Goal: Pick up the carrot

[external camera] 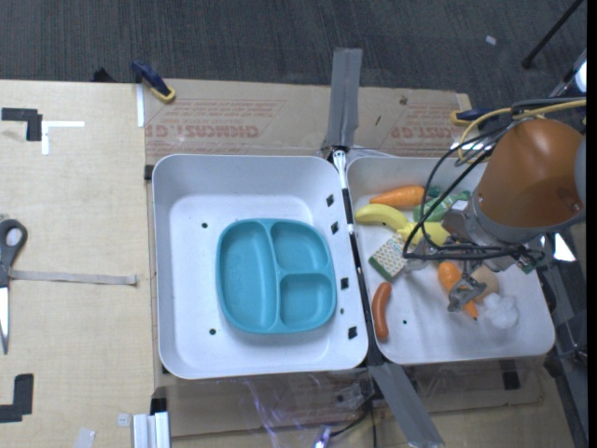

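The carrot point(397, 196) is a tapered orange piece lying at the back of the right bin point(420, 339), its tip pointing left, just behind a yellow banana point(390, 219). My gripper point(464, 294) hangs low over the middle right of that bin, well in front of and to the right of the carrot. It sits right against a small round orange item point(449, 273). Cables and the arm's orange band point(532, 175) hide the carrot's right end.
In the right bin there are also a red sausage point(381, 310) at the front left, a green and white block point(389, 259), and a white lump point(501, 315) by the gripper. The left bin point(177, 278) holds a teal divided plate point(277, 275).
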`<state>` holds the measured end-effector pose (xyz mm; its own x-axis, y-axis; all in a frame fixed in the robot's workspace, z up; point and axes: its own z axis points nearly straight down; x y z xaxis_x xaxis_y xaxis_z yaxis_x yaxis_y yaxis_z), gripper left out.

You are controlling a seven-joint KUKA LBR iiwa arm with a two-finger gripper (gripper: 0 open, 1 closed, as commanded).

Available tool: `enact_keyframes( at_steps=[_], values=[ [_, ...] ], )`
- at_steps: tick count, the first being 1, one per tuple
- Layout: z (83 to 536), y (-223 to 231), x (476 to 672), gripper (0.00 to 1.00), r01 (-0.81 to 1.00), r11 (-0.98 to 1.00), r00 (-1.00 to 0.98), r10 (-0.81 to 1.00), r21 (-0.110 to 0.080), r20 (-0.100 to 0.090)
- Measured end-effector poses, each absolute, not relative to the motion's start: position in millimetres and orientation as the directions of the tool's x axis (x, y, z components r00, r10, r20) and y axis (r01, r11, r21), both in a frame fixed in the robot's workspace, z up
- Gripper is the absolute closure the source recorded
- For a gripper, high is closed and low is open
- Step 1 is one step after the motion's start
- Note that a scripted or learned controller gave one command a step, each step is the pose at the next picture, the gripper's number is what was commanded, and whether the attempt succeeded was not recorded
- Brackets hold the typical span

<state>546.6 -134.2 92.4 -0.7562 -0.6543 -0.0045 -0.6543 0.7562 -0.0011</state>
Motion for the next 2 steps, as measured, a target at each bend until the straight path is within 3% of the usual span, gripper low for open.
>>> enact_keyframes(
  at_steps=[1, 2],
  values=[
    [102.5, -132.6, 548.4, 1.0, -0.655, 0.755, -0.755, -0.655, -0.004, -0.009],
    [102.5, -132.7, 548.3, 0.0, -0.655, 0.755, -0.755, -0.655, -0.003, -0.009]
  ],
)
